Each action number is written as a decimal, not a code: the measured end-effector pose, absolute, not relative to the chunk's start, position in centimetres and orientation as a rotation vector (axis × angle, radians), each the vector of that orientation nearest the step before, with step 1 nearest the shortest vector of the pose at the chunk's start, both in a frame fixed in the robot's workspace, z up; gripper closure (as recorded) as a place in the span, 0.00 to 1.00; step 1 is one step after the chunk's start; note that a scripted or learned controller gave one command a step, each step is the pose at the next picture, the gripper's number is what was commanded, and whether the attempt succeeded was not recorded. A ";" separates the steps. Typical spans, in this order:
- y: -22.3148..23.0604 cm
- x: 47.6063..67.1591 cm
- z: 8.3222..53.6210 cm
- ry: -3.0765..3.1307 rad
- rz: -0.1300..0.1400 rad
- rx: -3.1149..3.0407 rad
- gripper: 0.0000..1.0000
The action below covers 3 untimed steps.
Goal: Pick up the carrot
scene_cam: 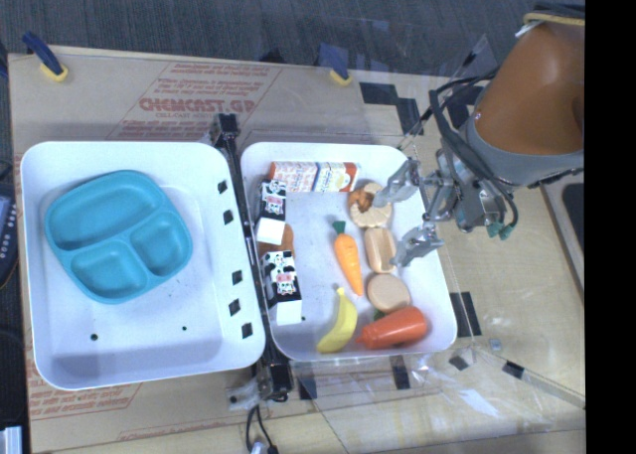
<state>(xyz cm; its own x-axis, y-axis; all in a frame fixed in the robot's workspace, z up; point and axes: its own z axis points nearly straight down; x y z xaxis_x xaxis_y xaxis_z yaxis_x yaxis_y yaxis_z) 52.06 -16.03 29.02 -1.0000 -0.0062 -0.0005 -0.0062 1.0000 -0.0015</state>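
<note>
Two bins (129,363) on the bench; carrot (348,256) lying mid right bin, left of the bun (379,247). Gripper (407,214) spread open, holding nothing, hanging over that bin's right edge.

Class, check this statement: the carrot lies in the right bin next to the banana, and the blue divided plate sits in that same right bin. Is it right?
Not quite. The camera view shows the blue divided plate in the left bin, not the right one. The rest holds: the carrot lies in the right bin, next to the banana.
</note>
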 end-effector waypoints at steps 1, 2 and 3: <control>-11.9 51.5 9.8 3.135 0.005 0.343 0.00; -11.9 52.0 11.2 3.126 0.001 0.329 1.00; -11.7 52.2 12.3 3.125 0.001 0.315 1.00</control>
<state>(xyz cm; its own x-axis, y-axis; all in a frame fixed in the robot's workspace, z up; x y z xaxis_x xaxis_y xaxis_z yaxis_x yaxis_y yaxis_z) 52.16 -11.68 12.30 -0.9799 0.1995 -0.0004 0.1995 0.9799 0.0004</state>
